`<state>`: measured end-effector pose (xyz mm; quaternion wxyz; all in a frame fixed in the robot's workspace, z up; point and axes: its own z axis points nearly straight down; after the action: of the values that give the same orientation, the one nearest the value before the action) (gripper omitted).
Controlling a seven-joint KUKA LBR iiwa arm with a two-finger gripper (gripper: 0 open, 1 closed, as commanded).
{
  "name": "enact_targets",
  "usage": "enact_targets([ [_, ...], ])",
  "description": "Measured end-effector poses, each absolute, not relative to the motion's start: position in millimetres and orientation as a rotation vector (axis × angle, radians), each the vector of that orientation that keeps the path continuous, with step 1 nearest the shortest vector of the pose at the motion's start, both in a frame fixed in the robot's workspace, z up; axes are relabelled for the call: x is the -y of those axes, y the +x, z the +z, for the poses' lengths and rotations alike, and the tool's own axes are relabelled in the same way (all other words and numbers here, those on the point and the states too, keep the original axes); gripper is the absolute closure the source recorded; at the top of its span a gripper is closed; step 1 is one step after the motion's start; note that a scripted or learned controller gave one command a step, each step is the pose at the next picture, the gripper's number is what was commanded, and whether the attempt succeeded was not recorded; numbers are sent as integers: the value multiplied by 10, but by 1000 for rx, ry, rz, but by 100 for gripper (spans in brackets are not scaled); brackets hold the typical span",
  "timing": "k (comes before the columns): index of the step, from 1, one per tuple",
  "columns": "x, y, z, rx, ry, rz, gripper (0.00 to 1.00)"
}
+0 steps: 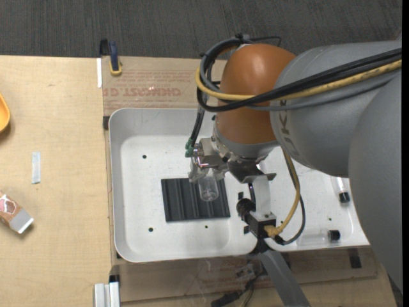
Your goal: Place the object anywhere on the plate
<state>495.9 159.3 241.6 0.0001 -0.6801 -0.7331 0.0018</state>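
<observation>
The gripper hung over the black ribbed plate in the white bin; finger state could not be told.

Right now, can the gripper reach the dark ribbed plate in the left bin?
Probably yes. The gripper hangs right over the dark ribbed plate's upper right part, and nothing stands between them in the white bin.

The plate lies flat in the left bin on the desk, with the gripper over the plate's right part.
</observation>
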Motion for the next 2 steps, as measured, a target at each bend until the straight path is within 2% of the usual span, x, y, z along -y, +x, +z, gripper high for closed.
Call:
enact_targets([
  [1,-1803,5017,2487,2113,-2326,8,100],
  [2,-1731,4865,2688,1757,-2606,9,100],
])
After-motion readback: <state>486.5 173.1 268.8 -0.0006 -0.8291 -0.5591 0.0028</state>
